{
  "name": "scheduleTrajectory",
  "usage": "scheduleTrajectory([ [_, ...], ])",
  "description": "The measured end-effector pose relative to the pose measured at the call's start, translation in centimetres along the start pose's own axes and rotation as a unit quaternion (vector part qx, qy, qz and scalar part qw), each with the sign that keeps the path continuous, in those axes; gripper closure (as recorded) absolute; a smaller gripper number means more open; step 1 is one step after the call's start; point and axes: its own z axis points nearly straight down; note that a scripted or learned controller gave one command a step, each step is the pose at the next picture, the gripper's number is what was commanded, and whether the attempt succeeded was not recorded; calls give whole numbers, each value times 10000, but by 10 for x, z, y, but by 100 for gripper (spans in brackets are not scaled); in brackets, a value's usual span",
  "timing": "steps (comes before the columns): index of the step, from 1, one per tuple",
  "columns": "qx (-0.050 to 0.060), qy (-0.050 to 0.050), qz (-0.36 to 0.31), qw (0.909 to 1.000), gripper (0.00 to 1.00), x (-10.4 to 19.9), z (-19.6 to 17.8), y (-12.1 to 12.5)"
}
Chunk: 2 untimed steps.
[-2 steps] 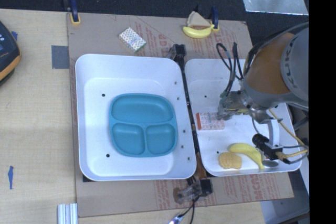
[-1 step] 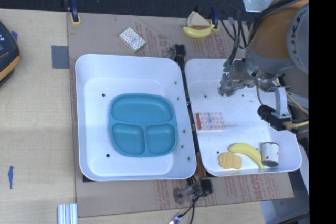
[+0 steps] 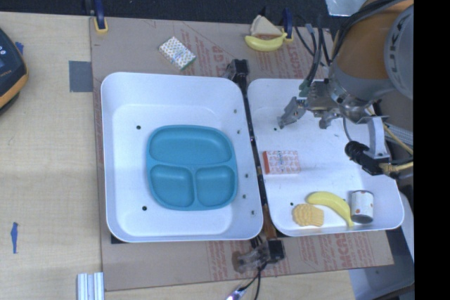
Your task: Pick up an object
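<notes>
At the near edge of the right-hand shallow white bin [image 3: 281, 91] three things sit close together: a round tan cracker-like biscuit [image 3: 307, 215], a curved yellow toy banana [image 3: 333, 206] just beside it, and a small silver can with a white label [image 3: 361, 206] lying on its side, touching the banana's tip. A little farther in, hard against the bin's left wall, lies a flat white packet with red print [image 3: 282, 162]. In the left-hand white bin [image 3: 119, 144] a turquoise plastic plate with three compartments [image 3: 191, 166] rests flat in the middle. Farther back over the right bin hangs the arm's two-finger gripper [image 3: 307, 114], its jaws spread wide with nothing between them, one finger tip low at the left near the bin floor, the other toward the right; it is well apart from all four objects. Beyond the bins, on the brown cardboard sheet [image 3: 140, 46], lie a small checkered white packet [image 3: 176, 52] and another yellow banana-shaped toy [image 3: 265, 42].
</notes>
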Motion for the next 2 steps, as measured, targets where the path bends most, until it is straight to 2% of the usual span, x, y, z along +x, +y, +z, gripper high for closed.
scheduleTrajectory([
  [1,13,-3,-1,10000,0,-17,78,-22],
  [2,-20,-1,-6,10000,0,-16,97,-21],
])
